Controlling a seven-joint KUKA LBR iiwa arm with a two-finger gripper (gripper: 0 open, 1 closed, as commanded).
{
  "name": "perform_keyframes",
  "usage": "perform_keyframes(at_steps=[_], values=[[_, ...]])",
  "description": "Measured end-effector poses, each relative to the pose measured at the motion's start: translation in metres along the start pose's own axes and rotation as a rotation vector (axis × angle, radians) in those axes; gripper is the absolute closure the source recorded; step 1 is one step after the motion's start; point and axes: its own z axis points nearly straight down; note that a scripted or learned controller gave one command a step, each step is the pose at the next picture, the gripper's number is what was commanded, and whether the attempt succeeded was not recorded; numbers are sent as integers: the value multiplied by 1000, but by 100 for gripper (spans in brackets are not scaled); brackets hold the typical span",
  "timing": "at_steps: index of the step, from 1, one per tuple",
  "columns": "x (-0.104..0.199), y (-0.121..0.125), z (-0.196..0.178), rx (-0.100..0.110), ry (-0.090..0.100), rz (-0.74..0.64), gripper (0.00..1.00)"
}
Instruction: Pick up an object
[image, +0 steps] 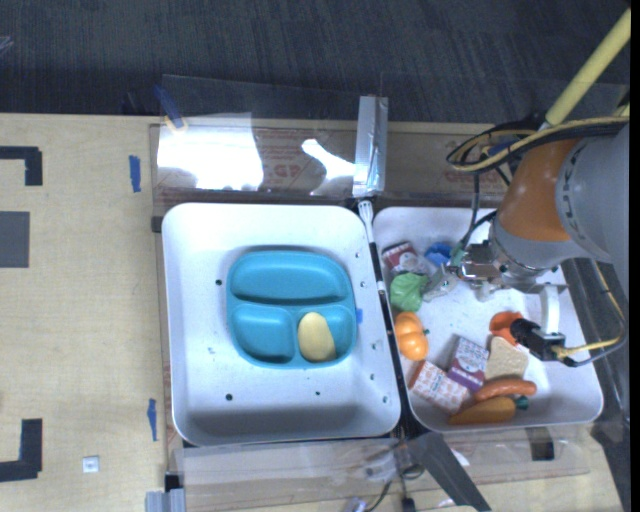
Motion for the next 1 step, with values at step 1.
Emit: perform_keyframes(at_steps=[1], values=[[8,-60,-33,14,3,188,0]])
